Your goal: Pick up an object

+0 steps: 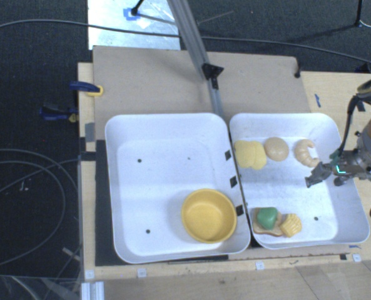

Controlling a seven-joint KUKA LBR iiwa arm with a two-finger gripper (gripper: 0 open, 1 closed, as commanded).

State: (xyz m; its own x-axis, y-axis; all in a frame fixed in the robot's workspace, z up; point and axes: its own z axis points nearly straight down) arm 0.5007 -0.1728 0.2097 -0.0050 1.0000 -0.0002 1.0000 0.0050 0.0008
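Observation:
The right bin [348,214] holds several toy foods. A pale yellow lumpy piece [251,154], a round beige bun [276,149] and a croissant [306,152] lie along its far side. A green piece [267,217] on a tan slice and a yellow ridged piece [291,225] lie at its near left corner. My gripper [316,177] reaches in from the right and hovers just below and to the right of the croissant, with nothing seen in it.
The left bin [147,161] holds a yellow bowl [208,214] near its front right corner. A grey pole [194,39] slants over the bench behind the bins. Blue and yellow clamps [85,89] sit at the bench's left edge.

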